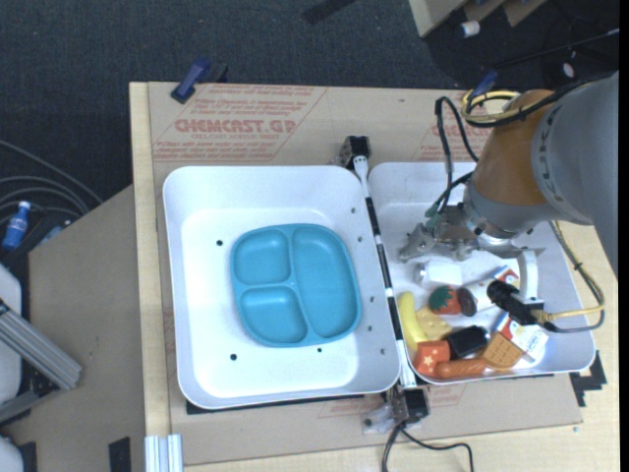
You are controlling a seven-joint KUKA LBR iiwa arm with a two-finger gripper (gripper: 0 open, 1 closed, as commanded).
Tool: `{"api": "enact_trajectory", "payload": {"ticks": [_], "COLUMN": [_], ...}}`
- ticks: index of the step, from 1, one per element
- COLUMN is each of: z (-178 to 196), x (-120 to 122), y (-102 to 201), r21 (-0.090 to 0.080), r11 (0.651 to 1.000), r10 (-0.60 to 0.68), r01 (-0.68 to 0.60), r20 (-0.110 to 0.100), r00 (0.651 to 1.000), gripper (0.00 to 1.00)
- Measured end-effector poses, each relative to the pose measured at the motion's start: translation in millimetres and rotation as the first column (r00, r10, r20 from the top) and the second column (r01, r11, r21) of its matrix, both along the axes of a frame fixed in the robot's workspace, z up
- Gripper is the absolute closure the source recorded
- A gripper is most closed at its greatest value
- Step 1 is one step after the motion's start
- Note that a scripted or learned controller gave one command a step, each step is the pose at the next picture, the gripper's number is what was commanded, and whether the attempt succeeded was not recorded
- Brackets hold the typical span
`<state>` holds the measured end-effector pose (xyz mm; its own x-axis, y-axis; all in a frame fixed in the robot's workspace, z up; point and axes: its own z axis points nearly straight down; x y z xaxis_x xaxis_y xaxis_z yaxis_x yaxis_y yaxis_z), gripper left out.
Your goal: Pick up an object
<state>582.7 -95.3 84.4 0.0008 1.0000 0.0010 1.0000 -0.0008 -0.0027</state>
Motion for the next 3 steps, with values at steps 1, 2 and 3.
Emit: {"api": "enact_trajectory", "payload": {"ticks": [1,2,3], "z": [1,0,0], "x": [69,13,-56], "y": [2,3,-6], "r21": [-0.001,0.000,0.000], "r11": [1.000,1.000,1.000], "r10": [0.002,0.001,0.000], "r01": [-0.002,-0.001,0.000], "r20": [0.004,0.000,0.000], "r00": [1.000,1.000,1.000], "gripper": [0.00,0.00,0.00]}}
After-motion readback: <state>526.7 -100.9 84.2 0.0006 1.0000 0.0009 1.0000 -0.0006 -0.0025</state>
